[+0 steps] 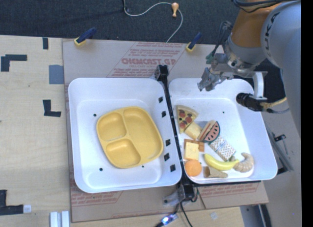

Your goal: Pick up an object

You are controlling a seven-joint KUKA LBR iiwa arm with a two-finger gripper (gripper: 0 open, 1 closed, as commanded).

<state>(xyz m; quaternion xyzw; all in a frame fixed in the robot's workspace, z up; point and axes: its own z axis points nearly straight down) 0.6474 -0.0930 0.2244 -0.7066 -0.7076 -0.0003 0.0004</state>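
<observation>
On my left, the left bin (78, 123) carries a yellow divided plate (129, 137), lying flat near its middle. Moving across the divider, the right bin (259, 138) has the toy food bunched toward its near half: a pizza slice (186, 117), a watermelon slice (210, 131), a cheese wedge (193, 131), toast (192, 149), an orange (193, 168), a banana (218, 162), a patterned packet (223, 148) and a croissant (246, 162). Up at the far edge of that bin I've got the gripper (206, 84), hanging above bare white floor, well apart from the food. Fingers look slightly parted, nothing between them.
</observation>
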